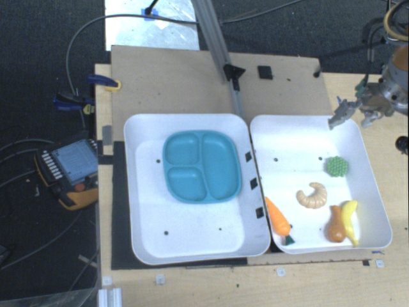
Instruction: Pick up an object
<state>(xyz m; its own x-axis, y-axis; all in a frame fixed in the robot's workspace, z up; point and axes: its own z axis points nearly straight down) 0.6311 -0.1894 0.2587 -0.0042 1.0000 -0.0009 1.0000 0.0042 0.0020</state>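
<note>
The gripper [355, 112] hangs at the right edge of the frame, above the upper right corner of the right bin [300, 142], fingers spread apart with nothing between them. Lower right in that bin lie a green ball [337, 166], a croissant [312, 195], a banana [349, 220] and a carrot [277, 217]. The left bin [144, 190] holds a blue plate [202, 166].

A flat brown bench [179, 82] is holding two white bins side by side. The left bin [144, 235] and the right bin [377, 226] are touching in the middle. A small black block [264, 72] is sitting on the bench behind the bins. A thin grey pole [214, 34] is leaning over it.
</note>
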